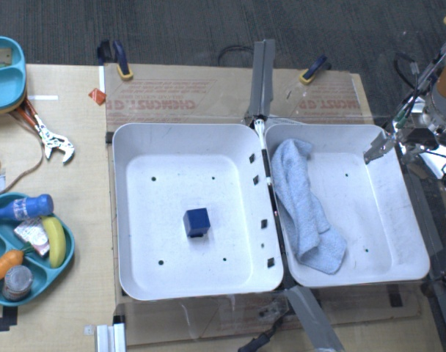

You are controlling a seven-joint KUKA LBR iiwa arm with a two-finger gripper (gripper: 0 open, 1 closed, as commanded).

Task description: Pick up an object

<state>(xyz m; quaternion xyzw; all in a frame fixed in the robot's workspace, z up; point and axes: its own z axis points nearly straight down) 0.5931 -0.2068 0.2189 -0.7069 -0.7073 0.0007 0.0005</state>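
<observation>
A small blue cube [196, 221] lies on the floor of the left bin [135, 196], a little below its middle. A light blue-grey cloth [304, 204] is draped along the left side of the right bin [388, 218], from near the top wall down to the lower middle. The gripper [384, 147] hangs at the right bin's upper right rim, at the end of the arm coming in from the right edge, well away from the cloth and the cube. Nothing shows between its fingers.
A blue tray [32, 270] with a bottle, banana and carrot sits at the lower left of the bench. A wrench [50, 139] and another blue container [4, 72] lie at the upper left. Clamps [120, 59] hold the board's far edge. Cables hang at the right.
</observation>
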